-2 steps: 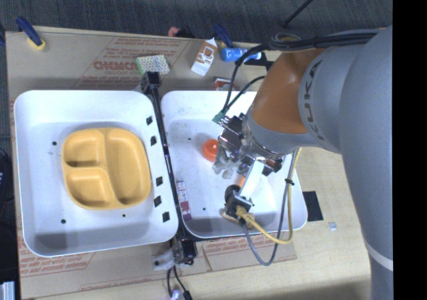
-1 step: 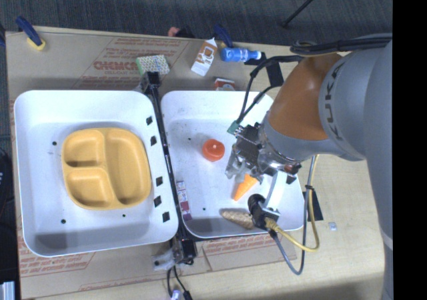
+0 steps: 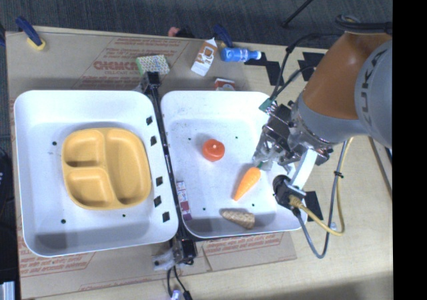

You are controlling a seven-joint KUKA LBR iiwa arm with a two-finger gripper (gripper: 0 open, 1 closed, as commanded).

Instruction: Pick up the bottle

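Oddly, the blue plastic bottle (image 3: 235, 55) lies outside the bins; the grey gripper (image 3: 265, 159), its grip unreadable, hovers beside the orange toy carrot (image 3: 246, 183) and may grab that.

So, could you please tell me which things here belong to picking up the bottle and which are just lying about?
Job: blue bottle on the bench behind the bins; gripper.

Lying about: toy carrot, red cap-like piece, brown bread-like piece, yellow divided plate, small carton.
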